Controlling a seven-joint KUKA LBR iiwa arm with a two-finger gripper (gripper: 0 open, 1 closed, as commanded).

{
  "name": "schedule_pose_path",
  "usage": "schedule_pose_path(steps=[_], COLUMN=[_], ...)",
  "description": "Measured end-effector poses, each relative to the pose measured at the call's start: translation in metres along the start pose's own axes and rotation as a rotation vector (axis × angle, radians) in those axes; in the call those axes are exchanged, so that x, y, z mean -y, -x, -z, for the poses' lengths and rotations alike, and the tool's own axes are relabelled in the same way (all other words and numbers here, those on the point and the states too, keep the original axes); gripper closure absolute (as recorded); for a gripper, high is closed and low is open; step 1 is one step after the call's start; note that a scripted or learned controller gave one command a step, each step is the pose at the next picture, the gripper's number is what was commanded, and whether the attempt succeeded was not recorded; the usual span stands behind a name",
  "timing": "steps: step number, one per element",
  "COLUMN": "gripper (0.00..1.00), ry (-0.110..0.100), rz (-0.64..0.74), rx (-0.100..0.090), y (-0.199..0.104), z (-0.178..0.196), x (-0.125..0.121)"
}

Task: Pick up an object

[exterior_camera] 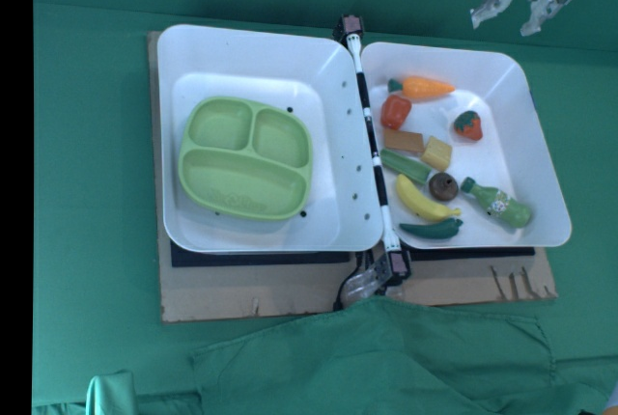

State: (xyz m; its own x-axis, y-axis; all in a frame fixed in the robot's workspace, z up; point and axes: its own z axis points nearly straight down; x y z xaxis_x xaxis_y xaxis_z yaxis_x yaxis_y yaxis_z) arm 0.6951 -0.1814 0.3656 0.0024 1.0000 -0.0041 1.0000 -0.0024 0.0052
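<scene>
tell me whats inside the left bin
The left bin holds one green divided plate with three compartments, nothing in them. Whatever lies beneath the plate is covered.

Hand (512,13) hangs open above right bin (541,148), seemingly empty; green plate (245,157) in left bin (232,56)

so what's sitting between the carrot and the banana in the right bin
In the camera view, between the carrot and the banana lie a red pepper, a brown block and a cucumber.
</scene>
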Motion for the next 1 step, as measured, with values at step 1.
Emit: schedule_pose_path(steps=[1], gripper=[0.00], ry=[0.000], rz=[0.000], rx=[0.000], y=[0.0000], z=[0.0000], x=[0.0000])
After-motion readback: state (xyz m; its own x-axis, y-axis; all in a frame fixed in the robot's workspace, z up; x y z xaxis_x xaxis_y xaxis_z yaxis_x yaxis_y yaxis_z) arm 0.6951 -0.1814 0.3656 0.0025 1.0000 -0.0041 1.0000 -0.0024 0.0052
